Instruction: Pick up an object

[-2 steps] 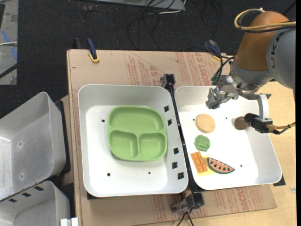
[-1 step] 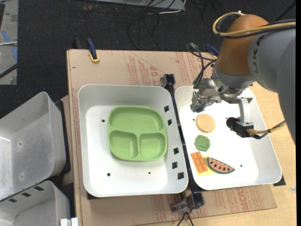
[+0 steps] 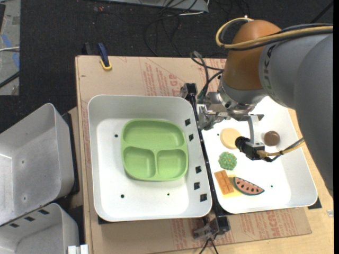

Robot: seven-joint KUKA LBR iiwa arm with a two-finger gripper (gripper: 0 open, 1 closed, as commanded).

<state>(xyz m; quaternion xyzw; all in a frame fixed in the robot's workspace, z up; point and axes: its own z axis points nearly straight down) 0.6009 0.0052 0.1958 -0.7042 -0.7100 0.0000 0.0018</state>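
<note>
Fingers: spread or pressed together, I cannot tell. Descending here, the gripper [image 3: 208,115] could strike the right bin's [image 3: 288,180] rim and miss the cream disc [image 3: 229,137].

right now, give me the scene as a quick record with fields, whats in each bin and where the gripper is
left bin: green divided tray
right bin: tan disc, brown round piece, green bumpy piece, orange block, watermelon slice
gripper: over the right bin's upper left part, just above the tan disc
pieces: all five lie on the bin floor
</note>
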